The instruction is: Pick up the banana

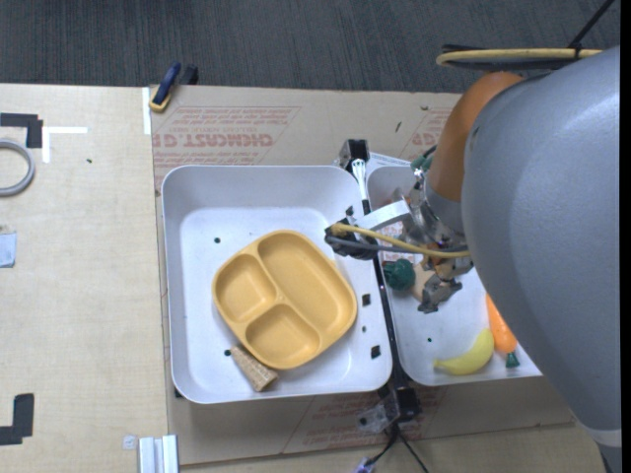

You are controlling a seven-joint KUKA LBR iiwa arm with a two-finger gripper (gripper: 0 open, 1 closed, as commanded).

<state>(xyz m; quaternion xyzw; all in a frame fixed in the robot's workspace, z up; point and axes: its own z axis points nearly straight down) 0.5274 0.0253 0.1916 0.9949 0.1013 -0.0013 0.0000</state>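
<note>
Resting on a pale cardboard-covered counter (79,294) are two shallow white plastic bins (187,264) — one curved yellow banana (467,356), one yellow divided plate (284,299); jaws' state unclear.

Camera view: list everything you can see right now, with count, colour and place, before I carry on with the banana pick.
Shallow white plastic bins: two, white, side by side on the bench.
Divided yellow plastic plate: one, yellow, three compartments, in the left bin.
Tan block-shaped piece: one, brown, left bin, at the plate's near edge.
Yellow banana: one, yellow, near edge of the right bin.
Orange carrot-like toy: one, orange with a green end, just right of the banana.
Dark green round object: one, green, right bin near the divider.
Blue marker-like object: one, blue, on the bench behind the bins.
Grey arm with orange band: one, over the right bin.
Gripper: one, above the right bin, away from the banana.
</note>
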